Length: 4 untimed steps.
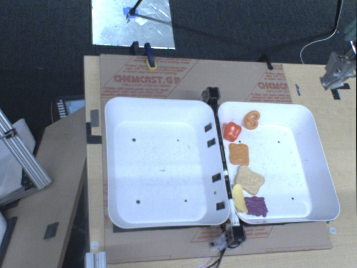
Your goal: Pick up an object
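The right bin (304,149) holds several toy foods along its left side. From back to front they are an orange pretzel (252,119), a red pepper (231,130), an orange cracker (239,153), a tan slice of toast (250,179), a yellow banana (239,197) and a purple grape bunch (256,206). The gripper (338,71) hangs at the far right edge of the view, behind and to the right of the right bin, well away from every object.
The left bin (159,161) sits beside the right one, joined by a black hinge strip (218,149). Both rest on a cardboard sheet (167,77). A shiny metal plate (133,14) lies at the back left. A thin cable (321,38) loops near the arm.
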{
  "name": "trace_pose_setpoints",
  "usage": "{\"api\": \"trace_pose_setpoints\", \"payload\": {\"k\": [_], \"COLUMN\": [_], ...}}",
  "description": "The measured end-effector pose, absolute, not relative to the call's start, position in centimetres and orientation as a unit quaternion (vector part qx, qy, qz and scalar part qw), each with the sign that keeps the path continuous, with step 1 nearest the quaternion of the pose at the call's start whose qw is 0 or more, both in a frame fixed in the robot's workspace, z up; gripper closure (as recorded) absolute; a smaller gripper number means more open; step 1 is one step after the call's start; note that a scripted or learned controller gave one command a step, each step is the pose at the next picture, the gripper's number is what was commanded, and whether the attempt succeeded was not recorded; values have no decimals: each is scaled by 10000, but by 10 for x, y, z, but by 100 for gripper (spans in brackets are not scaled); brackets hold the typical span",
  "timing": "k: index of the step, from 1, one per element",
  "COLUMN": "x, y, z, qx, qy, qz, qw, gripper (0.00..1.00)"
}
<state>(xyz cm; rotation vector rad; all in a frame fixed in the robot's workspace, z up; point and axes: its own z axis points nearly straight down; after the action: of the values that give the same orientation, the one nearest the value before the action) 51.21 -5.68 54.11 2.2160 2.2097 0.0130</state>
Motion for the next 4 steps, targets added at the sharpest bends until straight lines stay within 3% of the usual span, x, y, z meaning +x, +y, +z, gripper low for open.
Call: {"api": "trace_pose_setpoints", "payload": {"k": [1, 2, 3, 4], "x": [486, 486, 486, 486], "y": [19, 77, 129, 171], "z": [529, 457, 531, 535], "qx": [7029, 7036, 7036, 7049], "qy": [7113, 7106, 7106, 7093], "qz": [14, -12, 47, 18], "qw": [2, -15, 20, 3], "gripper": [100, 100, 100, 100]}}
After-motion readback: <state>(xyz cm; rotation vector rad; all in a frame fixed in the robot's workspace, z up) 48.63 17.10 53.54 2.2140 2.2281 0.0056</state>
